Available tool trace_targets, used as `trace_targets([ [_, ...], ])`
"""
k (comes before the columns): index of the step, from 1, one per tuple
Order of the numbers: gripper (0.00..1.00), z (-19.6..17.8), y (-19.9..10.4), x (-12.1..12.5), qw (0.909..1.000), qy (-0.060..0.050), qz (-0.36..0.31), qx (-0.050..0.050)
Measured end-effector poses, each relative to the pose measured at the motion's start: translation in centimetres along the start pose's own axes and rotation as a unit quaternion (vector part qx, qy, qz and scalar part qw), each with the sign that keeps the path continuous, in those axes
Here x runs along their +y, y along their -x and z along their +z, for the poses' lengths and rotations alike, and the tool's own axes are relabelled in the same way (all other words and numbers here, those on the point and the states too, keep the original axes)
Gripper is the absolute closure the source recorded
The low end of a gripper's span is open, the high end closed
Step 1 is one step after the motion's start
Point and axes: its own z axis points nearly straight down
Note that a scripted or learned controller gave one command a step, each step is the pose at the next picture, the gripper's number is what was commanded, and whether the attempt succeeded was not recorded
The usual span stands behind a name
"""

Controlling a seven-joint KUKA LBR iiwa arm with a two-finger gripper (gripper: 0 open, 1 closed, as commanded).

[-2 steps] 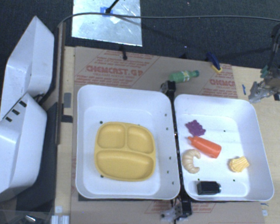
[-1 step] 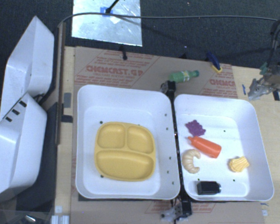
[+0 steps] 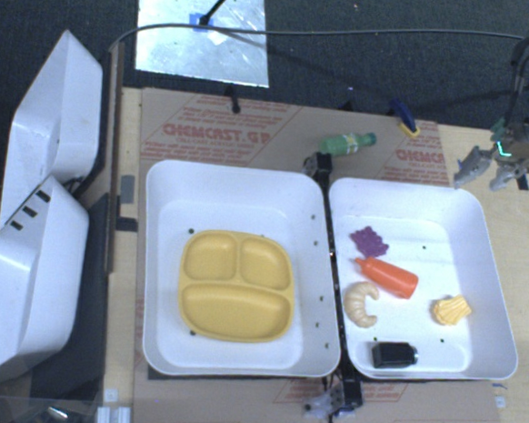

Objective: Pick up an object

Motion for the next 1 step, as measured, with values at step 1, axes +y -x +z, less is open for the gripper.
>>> trace_targets([
  [1, 0.00, 0.00, 0.00, 0.00, 1.0000, 0.000, 0.000, 0.000],
])
